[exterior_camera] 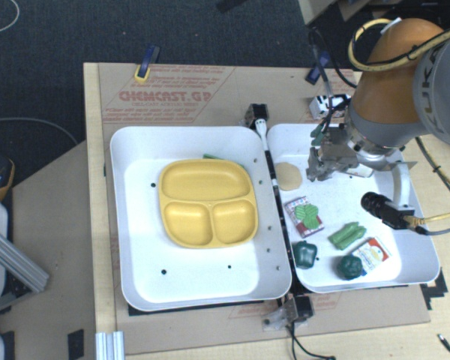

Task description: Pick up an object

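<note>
My gripper (pixel 319 167) hangs over the back left part of the right bin (pixel 416 265), just right of a tan round disc (pixel 288 175) lying on the bin floor. In front of it lies a small packet with a green picture (pixel 305 216). Further forward are a light green pod-shaped piece (pixel 346 235), a dark green block (pixel 305 254), a dark green round thing (pixel 350 267) and a white and red packet (pixel 373 252). I see nothing between the gripper's tips.
The left bin (pixel 135 261) holds a yellow divided tray (pixel 208 202), with a green sliver (pixel 212 157) showing behind its back rim. A black rail (pixel 270 172) with clamps runs between the two bins. The arm's orange band (pixel 394 66) looms over the right bin's back.
</note>
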`<action>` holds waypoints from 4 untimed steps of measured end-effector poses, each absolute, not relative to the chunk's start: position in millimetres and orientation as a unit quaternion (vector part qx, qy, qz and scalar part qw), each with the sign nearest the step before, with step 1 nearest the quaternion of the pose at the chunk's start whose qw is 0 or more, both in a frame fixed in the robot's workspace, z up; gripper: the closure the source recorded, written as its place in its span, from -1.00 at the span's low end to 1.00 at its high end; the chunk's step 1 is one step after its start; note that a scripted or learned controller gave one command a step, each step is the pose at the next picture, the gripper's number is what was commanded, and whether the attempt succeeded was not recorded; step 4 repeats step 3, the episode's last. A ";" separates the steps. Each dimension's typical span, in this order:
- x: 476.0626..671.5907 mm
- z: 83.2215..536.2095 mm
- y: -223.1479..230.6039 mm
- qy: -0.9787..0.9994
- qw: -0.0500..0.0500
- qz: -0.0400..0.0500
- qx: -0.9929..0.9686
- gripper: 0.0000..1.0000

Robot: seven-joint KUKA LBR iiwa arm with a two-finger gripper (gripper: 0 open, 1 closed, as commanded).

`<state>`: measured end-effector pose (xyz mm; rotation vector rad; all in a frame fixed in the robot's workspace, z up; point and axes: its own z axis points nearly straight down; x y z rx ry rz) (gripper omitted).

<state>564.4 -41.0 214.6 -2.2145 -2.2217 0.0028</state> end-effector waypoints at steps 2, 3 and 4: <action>565.6 215.8 -46.9 -0.707 -0.001 -0.001 -0.707 1.00; 562.7 220.6 -52.7 -0.707 -0.001 -0.001 -0.707 1.00; 562.7 220.6 -52.7 -0.707 -0.001 -0.001 -0.707 1.00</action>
